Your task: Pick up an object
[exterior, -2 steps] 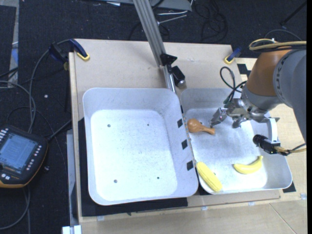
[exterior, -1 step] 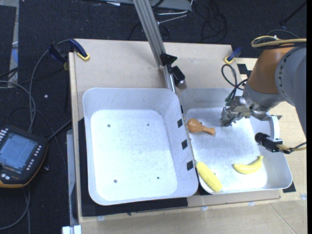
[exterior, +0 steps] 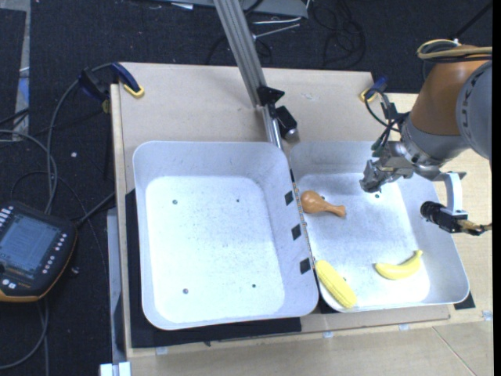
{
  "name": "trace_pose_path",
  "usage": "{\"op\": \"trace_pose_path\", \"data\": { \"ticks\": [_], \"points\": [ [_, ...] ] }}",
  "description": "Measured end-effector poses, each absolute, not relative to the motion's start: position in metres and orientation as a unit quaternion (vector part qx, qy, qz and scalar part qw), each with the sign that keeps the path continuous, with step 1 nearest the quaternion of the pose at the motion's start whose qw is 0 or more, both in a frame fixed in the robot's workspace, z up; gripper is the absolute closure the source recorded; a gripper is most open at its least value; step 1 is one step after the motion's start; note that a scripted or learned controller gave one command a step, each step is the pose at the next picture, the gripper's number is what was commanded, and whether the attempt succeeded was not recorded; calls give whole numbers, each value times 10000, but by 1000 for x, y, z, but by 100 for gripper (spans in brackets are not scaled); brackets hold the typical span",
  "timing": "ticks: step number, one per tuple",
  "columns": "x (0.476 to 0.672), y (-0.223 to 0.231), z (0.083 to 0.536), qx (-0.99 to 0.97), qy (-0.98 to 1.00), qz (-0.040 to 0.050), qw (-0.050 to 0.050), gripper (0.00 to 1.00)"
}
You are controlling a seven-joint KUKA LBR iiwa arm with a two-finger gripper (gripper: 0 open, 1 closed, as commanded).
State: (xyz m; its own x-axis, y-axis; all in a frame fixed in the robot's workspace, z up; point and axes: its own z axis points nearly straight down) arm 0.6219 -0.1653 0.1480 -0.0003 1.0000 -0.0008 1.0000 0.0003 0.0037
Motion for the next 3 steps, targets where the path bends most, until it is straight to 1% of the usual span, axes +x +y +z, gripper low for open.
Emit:
{"op": "trace_pose_path", "data": {
  "ticks": [1,2,3],
  "points": [
    [618,-165,210,7070,7072,16,24,100],
    [619,-165,262,7069,7073,13,21,100],
    [599,-117,248,7058,7084,1,-6,100]
  ]
}}
